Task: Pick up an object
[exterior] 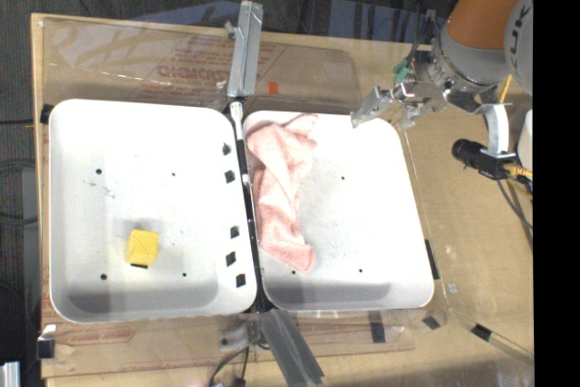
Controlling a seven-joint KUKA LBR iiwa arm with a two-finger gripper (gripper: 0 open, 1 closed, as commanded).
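Hovering our gripper (381,109), fingers apart and holding nothing, we are judging the crumpled pink cloth (279,191) soft, light; pinching a raised fold looks best.

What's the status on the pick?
Gripper above right bin's far edge, holding nothing. Pink cloth along its left wall; yellow block in left bin. Nothing in the way.
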